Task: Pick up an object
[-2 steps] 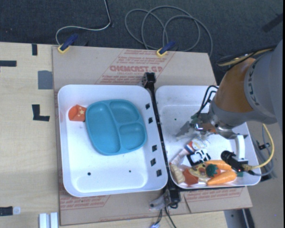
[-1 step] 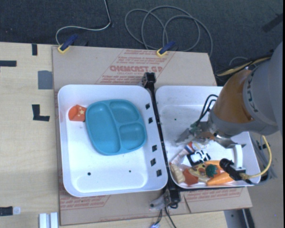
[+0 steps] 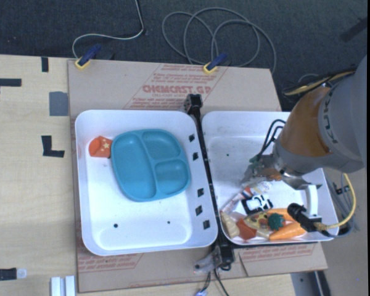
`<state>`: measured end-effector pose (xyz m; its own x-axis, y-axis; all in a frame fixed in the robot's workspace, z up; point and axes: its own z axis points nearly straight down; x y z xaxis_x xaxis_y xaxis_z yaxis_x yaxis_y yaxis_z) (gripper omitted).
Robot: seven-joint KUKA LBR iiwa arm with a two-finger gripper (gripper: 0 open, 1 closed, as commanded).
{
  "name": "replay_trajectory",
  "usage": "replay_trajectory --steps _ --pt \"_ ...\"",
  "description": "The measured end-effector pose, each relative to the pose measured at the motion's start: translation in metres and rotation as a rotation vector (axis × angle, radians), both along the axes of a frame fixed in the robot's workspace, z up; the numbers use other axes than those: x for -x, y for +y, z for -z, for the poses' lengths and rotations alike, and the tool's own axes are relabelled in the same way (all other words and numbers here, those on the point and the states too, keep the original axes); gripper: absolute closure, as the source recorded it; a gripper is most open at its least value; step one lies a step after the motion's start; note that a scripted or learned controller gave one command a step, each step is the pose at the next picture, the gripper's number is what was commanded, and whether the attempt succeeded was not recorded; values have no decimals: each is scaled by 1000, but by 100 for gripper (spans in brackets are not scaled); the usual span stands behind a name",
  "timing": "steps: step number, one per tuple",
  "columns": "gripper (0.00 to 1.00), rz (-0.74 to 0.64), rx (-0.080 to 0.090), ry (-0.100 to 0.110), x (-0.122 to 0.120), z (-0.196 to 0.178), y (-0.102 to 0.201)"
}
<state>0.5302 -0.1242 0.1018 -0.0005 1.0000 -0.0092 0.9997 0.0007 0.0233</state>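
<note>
Right bin [image 3: 234,134], near corner: jumbled toy pile [image 3: 262,217], orange carrot; pincer [image 3: 259,177] state unclear.

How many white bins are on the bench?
2. The left bin holds a blue tray and a small red thing. The right bin holds a toy pile.

bins [image 3: 142,242]: glossy white plastic | tray [image 3: 151,164]: smooth blue plastic | board [image 3: 172,88]: matt cardboard

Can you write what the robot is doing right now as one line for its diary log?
arm: reaching into right bin | gripper: low over toy pile | grasp: cannot tell | left bin: blue tray, small orange-red toy
</note>
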Motion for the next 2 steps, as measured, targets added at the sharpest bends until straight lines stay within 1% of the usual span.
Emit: replay_trajectory --steps 1,2 --pt "100 0 -7 21 -36 -105 -14" --pt "100 -1 -10 24 -22 -118 45"
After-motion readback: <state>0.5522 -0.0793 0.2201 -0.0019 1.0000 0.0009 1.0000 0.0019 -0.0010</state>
